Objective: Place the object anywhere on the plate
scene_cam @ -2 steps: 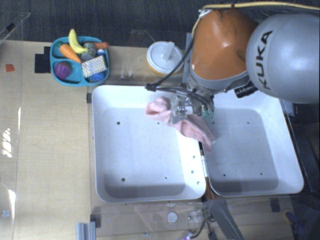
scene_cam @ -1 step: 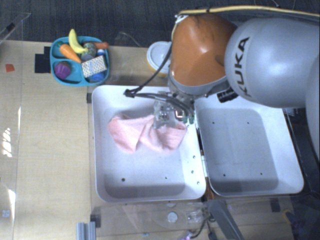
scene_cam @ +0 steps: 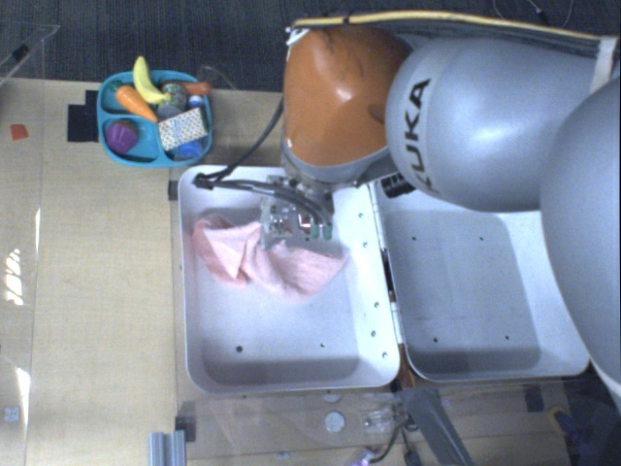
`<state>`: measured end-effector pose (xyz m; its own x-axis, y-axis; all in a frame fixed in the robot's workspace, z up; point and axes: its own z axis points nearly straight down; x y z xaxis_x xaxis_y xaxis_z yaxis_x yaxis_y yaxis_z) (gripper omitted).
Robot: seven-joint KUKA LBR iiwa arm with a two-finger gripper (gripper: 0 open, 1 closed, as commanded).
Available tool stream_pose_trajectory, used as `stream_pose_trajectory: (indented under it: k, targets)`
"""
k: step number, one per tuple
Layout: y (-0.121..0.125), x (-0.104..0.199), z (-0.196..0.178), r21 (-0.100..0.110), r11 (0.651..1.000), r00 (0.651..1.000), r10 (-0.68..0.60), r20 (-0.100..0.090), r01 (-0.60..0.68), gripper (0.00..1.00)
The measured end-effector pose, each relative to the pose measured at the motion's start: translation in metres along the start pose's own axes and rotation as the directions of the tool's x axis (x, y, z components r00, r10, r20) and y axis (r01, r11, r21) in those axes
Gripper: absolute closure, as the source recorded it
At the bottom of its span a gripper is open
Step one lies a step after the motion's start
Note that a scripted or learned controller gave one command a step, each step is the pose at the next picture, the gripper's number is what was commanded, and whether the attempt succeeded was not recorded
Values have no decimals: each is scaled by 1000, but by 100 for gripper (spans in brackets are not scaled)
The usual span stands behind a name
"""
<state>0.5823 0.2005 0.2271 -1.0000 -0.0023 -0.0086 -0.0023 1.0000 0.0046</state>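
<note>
I'm looking down on two shallow white plastic bins side by side, rounded corners, matte finish. The arm's grey shell and glossy orange band fill the 12-to-3 o'clock part of the view.

Gripper [scene_cam: 294,223] sits over the left bin [scene_cam: 281,357], at about 12 o'clock of the bin floor. Its metal finger hardware is right down on a pink cloth [scene_cam: 262,255]. Can't tell whether the pincer is spread or closed: the wrist body hides the tips, and I can't see whether fabric is between them.

The cloth is soft, crumpled, pale pink, bunched in irregular folds across the upper half of the left bin, spreading from 10 o'clock to 2 o'clock of the floor. It lies on the bin floor, touching the gripper at its upper edge.

A black cable [scene_cam: 243,163] curves from the wrist along the bin's top rim.

Right bin [scene_cam: 466,299] sits just beside the left one, smooth floor with a few small dark dots.

The plate [scene_cam: 109,149] is a blue sectioned plastic tray at 10 o'clock of the view, on the tan bench, apart from the bins. It holds toy food: yellow banana [scene_cam: 146,81], orange carrot [scene_cam: 134,102], a purple piece [scene_cam: 121,136], and a textured grey-white block [scene_cam: 184,126].
</note>
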Motion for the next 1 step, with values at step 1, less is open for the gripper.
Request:
stream_pose_trajectory:
  k: [1]
  targets:
    - [0, 0, 0, 0, 1000, 1000, 0, 0, 0, 0]
